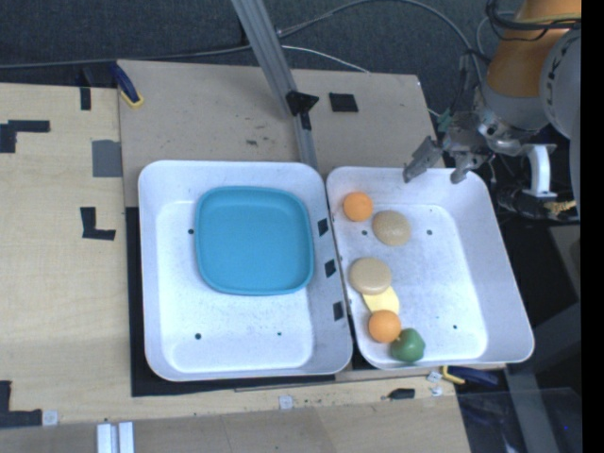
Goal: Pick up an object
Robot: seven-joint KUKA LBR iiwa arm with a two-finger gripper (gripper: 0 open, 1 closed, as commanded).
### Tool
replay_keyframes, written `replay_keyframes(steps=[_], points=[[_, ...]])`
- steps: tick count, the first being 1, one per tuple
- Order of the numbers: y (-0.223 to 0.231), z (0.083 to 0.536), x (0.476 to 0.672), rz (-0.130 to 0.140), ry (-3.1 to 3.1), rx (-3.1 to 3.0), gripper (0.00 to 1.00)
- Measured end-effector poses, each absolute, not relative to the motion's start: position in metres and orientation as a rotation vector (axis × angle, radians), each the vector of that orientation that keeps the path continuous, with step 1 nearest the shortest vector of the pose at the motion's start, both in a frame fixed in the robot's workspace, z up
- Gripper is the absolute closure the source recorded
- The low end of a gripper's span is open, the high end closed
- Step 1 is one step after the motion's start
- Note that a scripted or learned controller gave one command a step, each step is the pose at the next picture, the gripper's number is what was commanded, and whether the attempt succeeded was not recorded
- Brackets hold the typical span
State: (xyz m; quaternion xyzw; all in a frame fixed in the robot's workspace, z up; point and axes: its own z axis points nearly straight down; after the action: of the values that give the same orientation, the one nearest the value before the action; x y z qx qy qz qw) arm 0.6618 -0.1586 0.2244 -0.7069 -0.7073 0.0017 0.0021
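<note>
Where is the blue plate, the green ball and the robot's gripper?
blue plate (pixel 253 239), camera view, middle of its flat face.
green ball (pixel 408 346), camera view, its top.
gripper (pixel 440 166), camera view, between its spread fingertips.

Open, empty pincer (pixel 440 165) above right bin's (pixel 491 281) far rim.

Glossy plastic blue plate (pixel 254 240), matt white bins (pixel 170 347) (speckled), wooden bench (pixel 57 281)

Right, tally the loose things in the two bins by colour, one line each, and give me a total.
Orange: 2, one ball at the far end of the right bin, one ball near its front
Tan: 2, round pieces and
Yellow: 1, flat piece
Green: 1, ball
Blue: 1, plate in the left bin
Total: 7
</note>
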Motion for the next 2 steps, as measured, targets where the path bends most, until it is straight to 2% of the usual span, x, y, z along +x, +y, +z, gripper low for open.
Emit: replay_keyframes(steps=[2], points=[[-0.153, 0.1, 0.654, 0.006, -2.219, -2.217, 0.0]])
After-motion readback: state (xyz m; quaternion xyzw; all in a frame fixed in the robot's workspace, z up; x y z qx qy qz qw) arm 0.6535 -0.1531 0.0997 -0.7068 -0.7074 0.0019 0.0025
